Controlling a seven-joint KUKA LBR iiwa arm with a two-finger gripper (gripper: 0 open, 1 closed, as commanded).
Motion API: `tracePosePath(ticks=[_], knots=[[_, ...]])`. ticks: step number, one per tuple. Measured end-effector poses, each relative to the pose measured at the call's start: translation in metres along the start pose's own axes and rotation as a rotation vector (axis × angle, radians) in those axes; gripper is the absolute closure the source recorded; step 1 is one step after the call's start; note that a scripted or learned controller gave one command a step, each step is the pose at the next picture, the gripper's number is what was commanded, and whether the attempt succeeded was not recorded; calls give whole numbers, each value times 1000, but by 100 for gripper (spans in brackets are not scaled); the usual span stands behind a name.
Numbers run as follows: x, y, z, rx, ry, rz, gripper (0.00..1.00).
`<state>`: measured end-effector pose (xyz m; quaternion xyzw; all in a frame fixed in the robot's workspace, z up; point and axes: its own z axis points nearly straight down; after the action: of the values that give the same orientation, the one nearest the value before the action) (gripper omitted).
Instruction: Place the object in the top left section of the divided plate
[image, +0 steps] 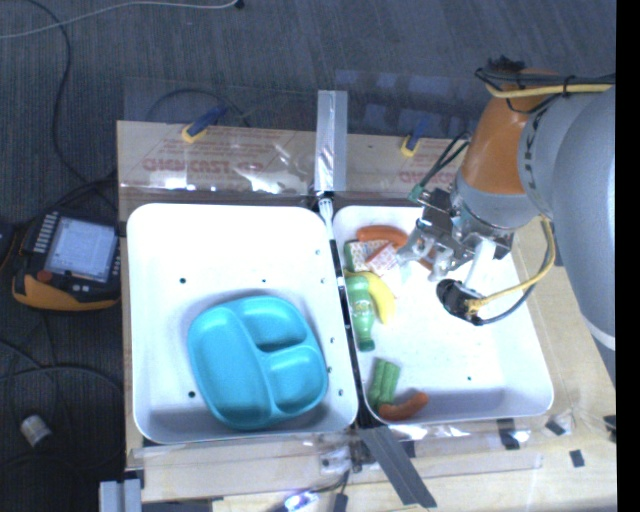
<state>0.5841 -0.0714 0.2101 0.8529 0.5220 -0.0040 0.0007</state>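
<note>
The divided plate (258, 360), a turquoise dish with 3 sections, is lying in the left bin (160, 240), tilted a little, and nothing is resting in any section. I am reaching in from the right, and my gripper (432, 250) is hanging over the upper part of the right bin (500, 370); I cannot tell how it is set. Just beside it, an orange sausage-like piece (382, 236) and a small white and red packet (381, 259) are lying near the bin's top edge. A banana (381, 296) and a green bottle (361, 310) are lying along the divider, and lower down a green piece (384, 379) is touching another orange sausage (404, 404).
</note>
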Motion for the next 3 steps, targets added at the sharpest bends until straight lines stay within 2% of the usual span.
tracePosePath(ticks=[1,2,3], knots=[[36,-19,29,6,3,177,100],[37,-20,23,12,-1,175,100],[89,-48,28,0,-1,171,100]])
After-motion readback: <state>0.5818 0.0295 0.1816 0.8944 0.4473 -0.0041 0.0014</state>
